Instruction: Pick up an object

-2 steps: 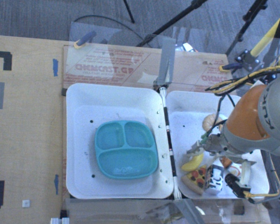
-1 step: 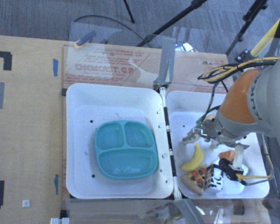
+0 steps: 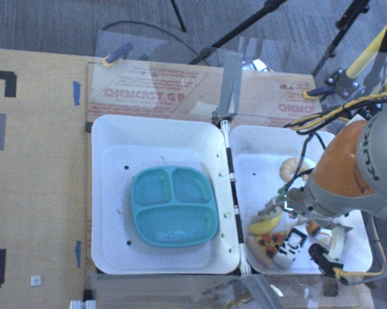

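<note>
From the overhead camera view, the arm [image 3: 349,170] reaches in from three o'clock and hangs low over the right bin [image 3: 258,167], its tool [image 3: 288,205] down among the clutter at the bin's five o'clock corner; whether the tool is spread or pressed together I cannot tell, since the wrist hides it. The likely targets lie packed there: a yellow banana-like piece [image 3: 266,224] just beside the tool at its seven o'clock, a multicoloured toy [image 3: 271,244] below that, a black-and-white tagged block [image 3: 294,243] touching it, and a pale round item [image 3: 289,167] toward twelve o'clock. The crowding seems the main risk: the tool may nudge a neighbour, catch two things, or pinch the curved banana piece off-centre so it slips out. The left bin [image 3: 106,197], at nine o'clock, carries a teal divided plate [image 3: 174,206], well apart from the tool.
</note>
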You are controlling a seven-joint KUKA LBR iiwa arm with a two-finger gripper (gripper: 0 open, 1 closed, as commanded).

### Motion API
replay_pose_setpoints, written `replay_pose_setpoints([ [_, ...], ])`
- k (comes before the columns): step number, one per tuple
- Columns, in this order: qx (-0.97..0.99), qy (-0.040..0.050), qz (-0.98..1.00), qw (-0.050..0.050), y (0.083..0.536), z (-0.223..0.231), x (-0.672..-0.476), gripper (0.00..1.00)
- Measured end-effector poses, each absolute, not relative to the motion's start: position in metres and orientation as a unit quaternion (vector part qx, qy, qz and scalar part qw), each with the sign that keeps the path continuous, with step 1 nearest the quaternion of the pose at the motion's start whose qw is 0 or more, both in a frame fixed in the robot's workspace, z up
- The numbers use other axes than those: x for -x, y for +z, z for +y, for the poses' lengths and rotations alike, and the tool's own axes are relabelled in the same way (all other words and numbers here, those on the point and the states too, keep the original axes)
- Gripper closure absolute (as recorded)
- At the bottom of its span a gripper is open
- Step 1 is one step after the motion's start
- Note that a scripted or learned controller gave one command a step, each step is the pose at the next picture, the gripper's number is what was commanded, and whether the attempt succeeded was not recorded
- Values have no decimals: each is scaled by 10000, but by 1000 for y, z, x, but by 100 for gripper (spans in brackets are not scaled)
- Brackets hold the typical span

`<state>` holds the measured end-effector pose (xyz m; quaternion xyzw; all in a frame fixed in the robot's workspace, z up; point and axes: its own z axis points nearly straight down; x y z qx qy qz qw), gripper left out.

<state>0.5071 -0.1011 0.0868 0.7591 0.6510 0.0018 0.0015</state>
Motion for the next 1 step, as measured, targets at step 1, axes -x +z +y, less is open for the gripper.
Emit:
replay_pose_setpoints([
  [1, -7385, 10, 6742, 18, 86, -115, -579, 0],
])
